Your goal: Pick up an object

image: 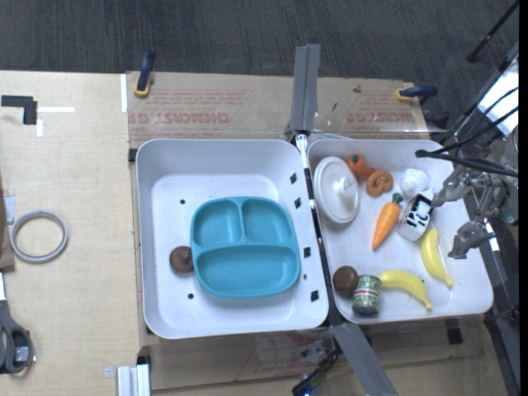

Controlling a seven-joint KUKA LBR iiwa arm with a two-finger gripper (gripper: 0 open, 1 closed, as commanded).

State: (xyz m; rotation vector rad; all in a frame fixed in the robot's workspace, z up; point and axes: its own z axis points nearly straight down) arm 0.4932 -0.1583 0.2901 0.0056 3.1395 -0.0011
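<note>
Right, over at the right-hand side, the grey metal two-finger gripper point(464, 239) hangs at the outer edge of the right shallow white bin point(470, 304), amid a tangle of dark cables. Whether it is spread apart or pressed together I cannot tell from this angle, and nothing can be seen gripped in it.

Closest to it lies a yellow banana point(435, 256), pointing up and down the bin, just beside the gripper. A second yellow banana point(406, 285) lies across the bin's near edge, its tip near the first one's lower end. Next along, a small green-labelled can point(366, 295) sits touching a dark brown ball point(345, 279) in the near left corner.

Further up the bin, an orange carrot with a green top point(384, 223) lies tilted, right beside a small white and black carton point(415, 215). Above those there is a crumpled white lump point(412, 177), an orange ring-shaped doughnut point(380, 182) and a small red-orange piece point(359, 165). A round white lidded dish point(337, 190) rests against the left wall.

Across in the left shallow white bin point(157, 304), a teal three-compartment plastic plate point(245, 246) sits in the middle, with a brown round piece point(181, 259) touching its left rim.

Out on the wooden bench point(66, 172), well apart from both bins, a grey tape ring point(37, 236) lies flat.
</note>
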